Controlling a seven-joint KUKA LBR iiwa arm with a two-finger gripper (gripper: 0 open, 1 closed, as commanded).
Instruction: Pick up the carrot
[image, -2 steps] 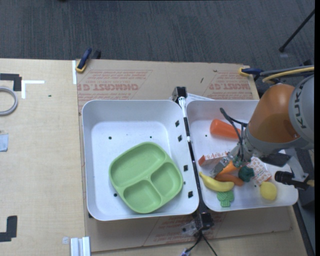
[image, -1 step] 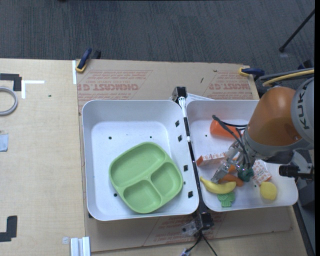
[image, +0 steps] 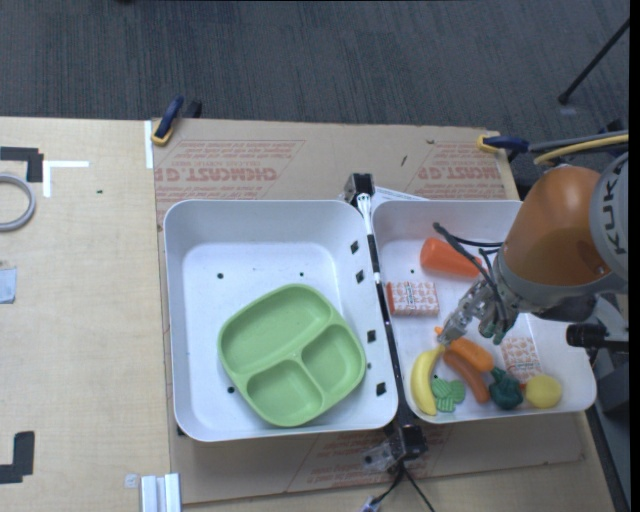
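The carrot (image: 468, 361) is orange with a dark green leafy end (image: 506, 391). It lies at a slant in the front part of the right bin (image: 400, 225), between a banana and a lemon. My gripper (image: 479, 323) hangs just over the carrot's upper left end, pointing down and to the left. It is open and nothing sits between its fingers. The arm's orange band (image: 560, 225) covers the bin's right side.
Around the carrot lie a banana (image: 424, 381), a small green piece (image: 449, 395), a lemon (image: 543, 392) and a pale packet (image: 520, 353). An orange wedge (image: 446, 258) and a cracker box (image: 413, 297) sit further back. The left bin holds a green divided plate (image: 291, 354).
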